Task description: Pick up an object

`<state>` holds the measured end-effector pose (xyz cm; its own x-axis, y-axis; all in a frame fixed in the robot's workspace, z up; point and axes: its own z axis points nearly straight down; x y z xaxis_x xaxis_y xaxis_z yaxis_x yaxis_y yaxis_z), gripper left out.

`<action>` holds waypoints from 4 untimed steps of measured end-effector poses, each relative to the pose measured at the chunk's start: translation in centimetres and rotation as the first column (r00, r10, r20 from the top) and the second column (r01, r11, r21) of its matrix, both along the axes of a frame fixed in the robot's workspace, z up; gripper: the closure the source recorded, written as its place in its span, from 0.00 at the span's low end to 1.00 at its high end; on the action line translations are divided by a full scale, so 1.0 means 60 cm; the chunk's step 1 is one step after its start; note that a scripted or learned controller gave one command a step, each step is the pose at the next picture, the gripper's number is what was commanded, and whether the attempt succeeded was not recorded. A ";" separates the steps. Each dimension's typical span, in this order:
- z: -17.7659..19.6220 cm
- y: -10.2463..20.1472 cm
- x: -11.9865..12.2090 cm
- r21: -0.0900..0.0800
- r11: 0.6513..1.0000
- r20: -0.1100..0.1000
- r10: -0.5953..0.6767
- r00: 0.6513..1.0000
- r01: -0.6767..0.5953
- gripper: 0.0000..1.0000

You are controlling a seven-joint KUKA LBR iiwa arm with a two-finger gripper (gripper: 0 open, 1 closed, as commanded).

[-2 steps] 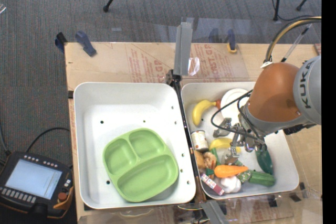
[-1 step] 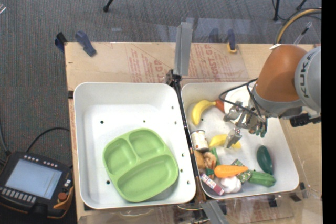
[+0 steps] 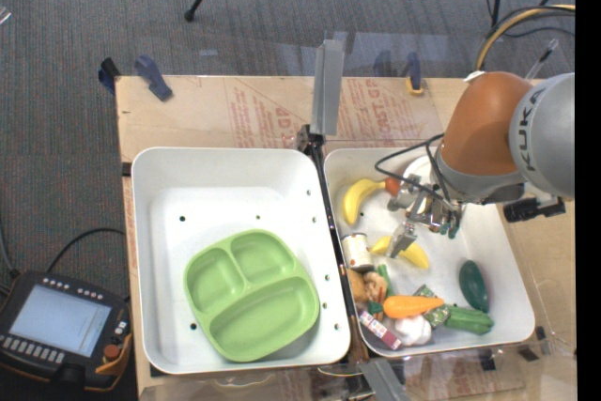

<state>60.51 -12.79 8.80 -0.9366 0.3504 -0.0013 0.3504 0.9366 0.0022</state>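
The right white bin (image 3: 512,254) holds the objects. A yellow banana (image 3: 360,198) lies at its upper left, and a small yellow piece (image 3: 410,254) sits near the middle. A carrot (image 3: 413,305), a dark green vegetable (image 3: 474,285), a small can (image 3: 355,251) and several other toy foods crowd the front. My gripper (image 3: 405,219) hangs low over the bin's middle, just right of the banana. It looks open, with one dark fingertip (image 3: 402,245) over the small yellow piece. Nothing shows between the fingers.
The left white bin (image 3: 169,192) holds a green divided plate (image 3: 250,294). The arm's grey and orange body (image 3: 493,136) covers the right bin's back right corner. A grey upright post (image 3: 328,94) stands behind the bins. A pendant (image 3: 61,324) lies at the lower left.
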 end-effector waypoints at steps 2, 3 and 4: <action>0.007 -0.039 -0.204 -0.006 1.000 0.016 -0.005 1.000 0.005 0.00; -0.002 -0.141 -0.216 0.000 0.999 -0.003 -0.047 0.999 0.047 0.00; -0.002 0.025 -0.201 -0.004 0.996 -0.003 0.091 0.996 -0.091 0.00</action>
<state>48.45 -11.29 8.69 -0.9645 0.2639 0.0008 0.2639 0.9645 -0.0023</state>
